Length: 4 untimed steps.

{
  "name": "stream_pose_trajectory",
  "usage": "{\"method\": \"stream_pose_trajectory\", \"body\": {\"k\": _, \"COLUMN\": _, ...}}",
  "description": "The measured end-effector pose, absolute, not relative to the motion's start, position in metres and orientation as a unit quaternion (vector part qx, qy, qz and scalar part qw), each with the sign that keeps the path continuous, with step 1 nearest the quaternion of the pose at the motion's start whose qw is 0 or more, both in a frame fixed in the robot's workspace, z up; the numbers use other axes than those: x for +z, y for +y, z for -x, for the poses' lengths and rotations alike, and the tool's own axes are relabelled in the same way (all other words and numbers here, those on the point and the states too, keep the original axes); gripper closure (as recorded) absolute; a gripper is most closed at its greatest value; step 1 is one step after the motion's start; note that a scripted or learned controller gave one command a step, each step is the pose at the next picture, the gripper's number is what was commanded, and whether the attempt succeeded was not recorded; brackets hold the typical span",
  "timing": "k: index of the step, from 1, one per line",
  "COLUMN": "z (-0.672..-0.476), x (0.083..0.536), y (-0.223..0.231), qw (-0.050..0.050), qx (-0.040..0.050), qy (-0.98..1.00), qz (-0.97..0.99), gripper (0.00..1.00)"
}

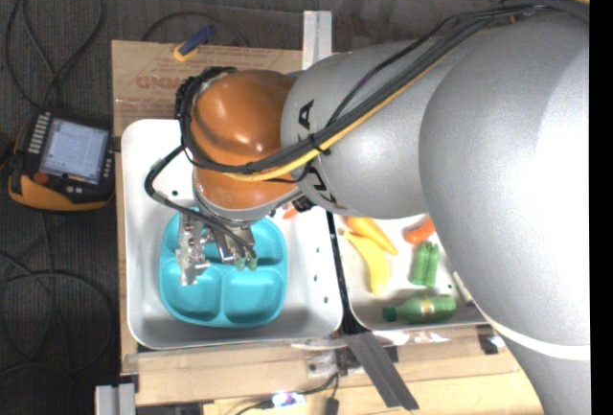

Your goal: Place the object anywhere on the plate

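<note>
Near: green bottle [420, 310] lies in right bin [402, 329], with banana [372, 255] and carrot [418, 232] behind, apparently as spare stock | Mid: gripper [218, 255] hangs over plate [230, 293], teal and divided, in left bin [144, 308]; whether fingers are parted or hold the object cannot be told | Far: pendant [65, 159] on floor.
</note>
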<state>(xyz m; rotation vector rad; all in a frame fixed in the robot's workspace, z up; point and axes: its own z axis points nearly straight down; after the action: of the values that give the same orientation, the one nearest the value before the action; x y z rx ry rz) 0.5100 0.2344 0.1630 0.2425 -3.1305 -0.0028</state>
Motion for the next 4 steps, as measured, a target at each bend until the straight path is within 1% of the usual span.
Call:
{"method": "stream_pose_trajectory", "body": {"k": 1, "z": -0.590, "x": 0.227, "y": 0.233, "qw": -0.002, "qx": -0.0003, "qy": -0.988, "qz": -0.153, "gripper": 1.00}}
{"method": "stream_pose_trajectory", "body": {"k": 2, "z": -0.546, "x": 0.216, "y": 0.235, "qw": -0.001, "qx": -0.0014, "qy": -0.994, "qz": -0.112, "gripper": 1.00}}
{"method": "stream_pose_trajectory", "body": {"k": 3, "z": -0.572, "x": 0.193, "y": 0.225, "qw": -0.001, "qx": 0.0001, "qy": -0.973, "qz": -0.233, "gripper": 1.00}}
{"method": "stream_pose_trajectory", "body": {"k": 4, "z": -0.502, "x": 0.197, "y": 0.231, "qw": 0.000, "qx": -0.0007, "qy": -0.992, "qz": -0.123, "gripper": 1.00}}
